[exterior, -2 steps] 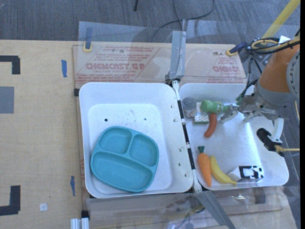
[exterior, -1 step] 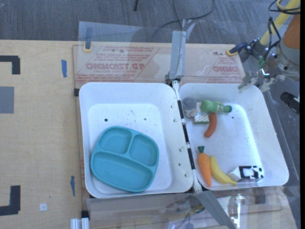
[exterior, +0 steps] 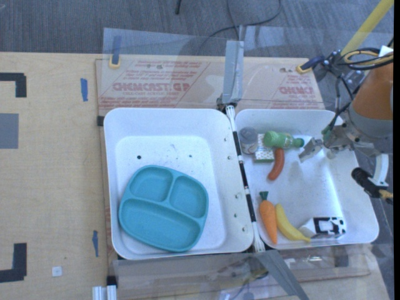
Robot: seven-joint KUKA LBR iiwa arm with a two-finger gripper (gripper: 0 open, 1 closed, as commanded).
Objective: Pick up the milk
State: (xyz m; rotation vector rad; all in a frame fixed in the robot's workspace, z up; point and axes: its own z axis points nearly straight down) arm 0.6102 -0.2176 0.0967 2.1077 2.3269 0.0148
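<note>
So the wooden bench (exterior: 50, 167) has the two white bins on it, the left bin (exterior: 112, 124) holding just a big teal divided plate (exterior: 164, 208), the right bin (exterior: 325, 186) holding all the small stuff. The arm (exterior: 372, 99) comes in over the right bin's far right side, and its gripper (exterior: 310, 149) sits toward the back of that bin, just beside the cap end of a green bottle (exterior: 281, 140). Can't tell if it's spread or pressed together, too small and blurry, and nothing visibly in it.

Then a banana (exterior: 289, 225) and carrot (exterior: 268, 220) side by side at the front, plus a reddish sausage (exterior: 277, 164) below the bottle.

The milk (exterior: 329, 226) is the little black-and-white carton in the front right corner, near the banana's tip. It's well apart from the gripper, toward the front of the bin and slightly right. It looks to be lying with its long axis roughly left-right, so I'd guess the gripper needs to close across the short way
</note>
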